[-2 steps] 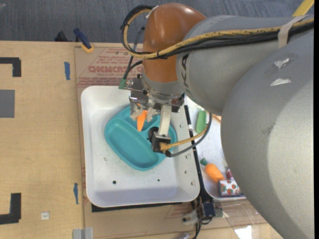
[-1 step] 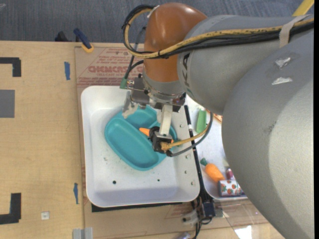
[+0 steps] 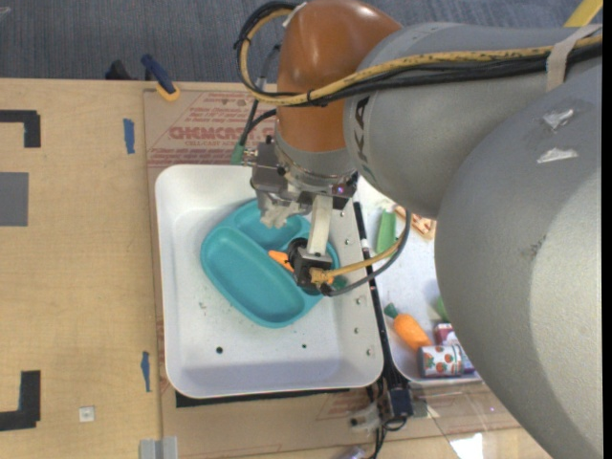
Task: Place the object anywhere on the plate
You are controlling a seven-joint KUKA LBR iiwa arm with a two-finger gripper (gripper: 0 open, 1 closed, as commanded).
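Note:
A teal plate (image 3: pixel 251 280) lies tilted in the left white bin (image 3: pixel 191 352). A small orange object (image 3: pixel 281 257) rests on the plate's right part, near its rim. My gripper (image 3: pixel 277 213) hangs over the plate's upper end, just above and slightly left of the orange object. The grey arm and its orange band cover the bin's far right corner.
In the right bin (image 3: pixel 416 285) lie a toy carrot (image 3: pixel 411 330), a green item (image 3: pixel 385 229) and a red-and-white box (image 3: pixel 443 358). A black cable clamp (image 3: pixel 308 264) dangles from the wrist over the plate's right rim. Brown bench surrounds the bins.

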